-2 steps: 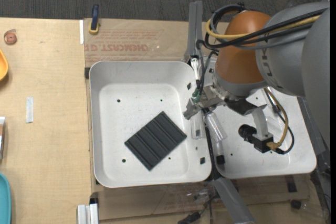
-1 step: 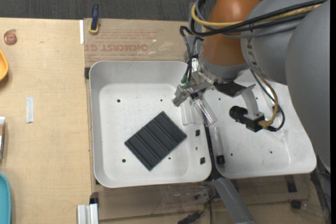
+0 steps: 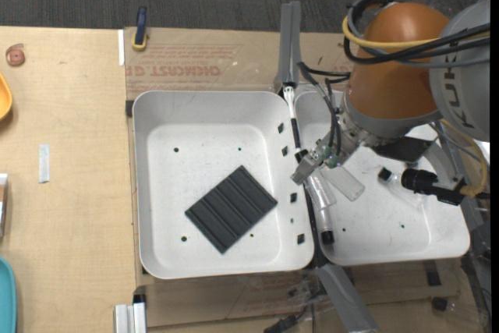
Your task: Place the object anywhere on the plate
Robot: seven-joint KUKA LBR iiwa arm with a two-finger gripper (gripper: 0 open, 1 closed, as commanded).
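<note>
A dark grey ribbed plate (image 3: 231,208) lies flat and turned at an angle in the left white bin (image 3: 156,168). My gripper (image 3: 318,177) hangs over the left side of the right bin (image 3: 405,238), close to the wall between the two bins. A pale translucent piece (image 3: 345,185) lies just to the right of the gripper; whether they touch I cannot tell. A small black cylindrical object (image 3: 415,180) with a whitish end rests on the right bin's floor, farther right and apart from the gripper. The orange wrist band (image 3: 398,58) hides the bin's back part.
A metal post (image 3: 289,43) rises behind the bins at the divider. Cables (image 3: 366,19) loop over the wrist. On the bench left of the bins lie a small white strip (image 3: 44,164) and an orange item (image 3: 4,97) at the edge.
</note>
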